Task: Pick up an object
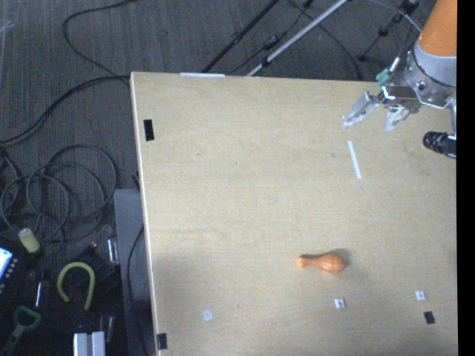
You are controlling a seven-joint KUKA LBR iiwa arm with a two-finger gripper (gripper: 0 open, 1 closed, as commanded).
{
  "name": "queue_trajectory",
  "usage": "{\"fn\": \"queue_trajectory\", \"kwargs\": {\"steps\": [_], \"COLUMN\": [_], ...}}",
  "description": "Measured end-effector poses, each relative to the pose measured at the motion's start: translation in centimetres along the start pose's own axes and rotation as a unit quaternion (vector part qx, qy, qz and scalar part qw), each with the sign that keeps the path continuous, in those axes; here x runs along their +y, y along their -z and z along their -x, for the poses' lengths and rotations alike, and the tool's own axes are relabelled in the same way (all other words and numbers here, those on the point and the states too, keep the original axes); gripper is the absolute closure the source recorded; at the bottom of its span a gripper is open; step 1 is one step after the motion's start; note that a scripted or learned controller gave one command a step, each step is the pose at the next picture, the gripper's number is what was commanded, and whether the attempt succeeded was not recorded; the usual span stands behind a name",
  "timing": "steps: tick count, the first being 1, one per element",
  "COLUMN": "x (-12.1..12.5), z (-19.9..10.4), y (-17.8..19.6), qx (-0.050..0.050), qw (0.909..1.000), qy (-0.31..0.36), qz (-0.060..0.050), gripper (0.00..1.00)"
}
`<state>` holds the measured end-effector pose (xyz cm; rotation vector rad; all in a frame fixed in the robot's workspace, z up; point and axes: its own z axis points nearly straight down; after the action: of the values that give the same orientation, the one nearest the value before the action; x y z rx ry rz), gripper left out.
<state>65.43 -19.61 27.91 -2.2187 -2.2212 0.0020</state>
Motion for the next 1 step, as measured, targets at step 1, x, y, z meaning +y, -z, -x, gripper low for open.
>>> {"fn": "queue_trajectory", "kwargs": {"steps": [1], "x": [1.02], "z": [1.65], "y": [-11.85], "qx": [-0.002], "qw": [0.9999], "qy": [0.015], "qz": [0.000], "gripper": [0.00]}}
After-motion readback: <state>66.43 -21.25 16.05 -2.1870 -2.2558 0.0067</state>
